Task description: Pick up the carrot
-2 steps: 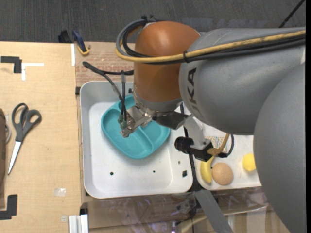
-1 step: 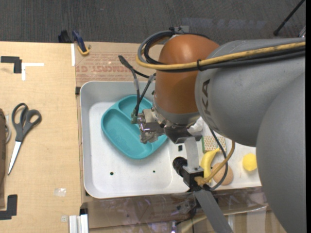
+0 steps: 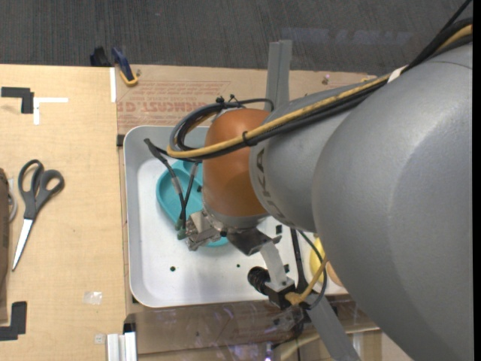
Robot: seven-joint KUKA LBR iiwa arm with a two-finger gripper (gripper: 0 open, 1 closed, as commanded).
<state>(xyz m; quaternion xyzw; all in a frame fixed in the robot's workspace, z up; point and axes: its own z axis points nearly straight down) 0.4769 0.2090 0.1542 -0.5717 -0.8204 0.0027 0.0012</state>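
I have the grey arm with its orange band reaching low into the shallow white plastic bin, and its bulk covers most of what lies inside. The jaws sit at the lower edge of a teal plastic bowl-shaped dish, apparently touching or just above its rim. From this slanted overhead angle I cannot tell how far apart the jaws stand, nor whether anything sits between them.

The carrot I cannot locate; if it is in this bin, the wrist and forearm hide it. A yellow rounded object peeks out just beside the arm at the right, but it is too covered to name.

To do this step well, I judge I should not trust a closure made blind here. I would want the descent centred on the carrot rather than on the dish rim, since pinching the rim could tip the dish. A lift clear of the bin would show whether anything came up. The grey-handled scissors on the wooden table lie well apart.
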